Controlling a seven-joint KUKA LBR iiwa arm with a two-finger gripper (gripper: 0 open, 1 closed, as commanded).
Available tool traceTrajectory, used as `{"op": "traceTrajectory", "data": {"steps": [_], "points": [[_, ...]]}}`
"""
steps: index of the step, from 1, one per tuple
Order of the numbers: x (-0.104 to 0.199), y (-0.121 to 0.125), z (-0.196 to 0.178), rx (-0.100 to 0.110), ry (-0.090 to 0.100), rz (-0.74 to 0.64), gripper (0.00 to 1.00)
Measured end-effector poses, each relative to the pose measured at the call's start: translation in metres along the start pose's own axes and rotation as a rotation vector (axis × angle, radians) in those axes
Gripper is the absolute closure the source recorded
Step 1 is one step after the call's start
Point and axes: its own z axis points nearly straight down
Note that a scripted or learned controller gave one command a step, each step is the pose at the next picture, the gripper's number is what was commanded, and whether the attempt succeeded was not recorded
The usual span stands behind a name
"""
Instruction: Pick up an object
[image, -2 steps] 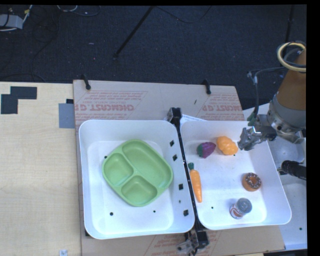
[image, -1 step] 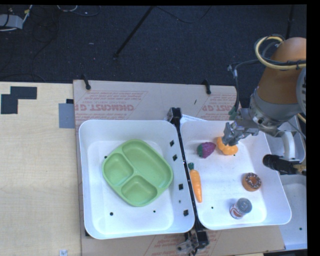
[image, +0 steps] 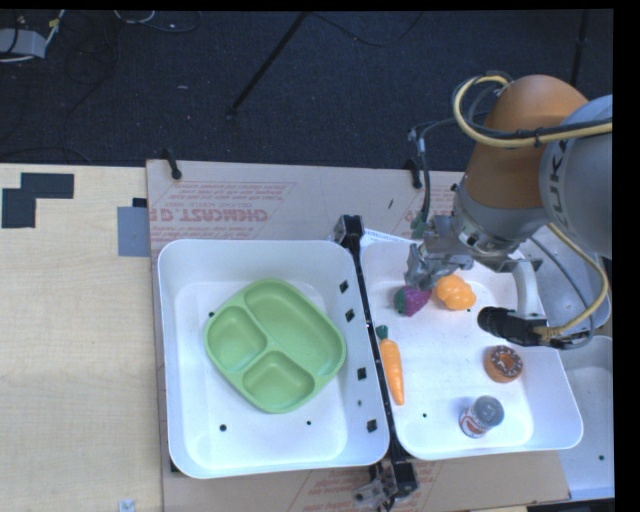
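Gripper (image: 425, 272) hangs low in the right bin (image: 560, 420); its opening cannot be judged. Just below sits a small purple toy (image: 410, 299), likely light, rigid and easiest pinched across its middle. Beside that lies an orange toy (image: 455, 293), with a carrot (image: 392, 370) farther off.

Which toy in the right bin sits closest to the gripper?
The purple grape bunch, right under the gripper by the bin's upper left. The orange fruit sits just to its right; the carrot, donut and can lie farther down.
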Motion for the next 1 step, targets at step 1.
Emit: {"op": "traceTrajectory", "data": {"steps": [1], "points": [[0.0489, 0.0100, -0.0043, -0.002, 0.001, -0.002, 1.00]]}}
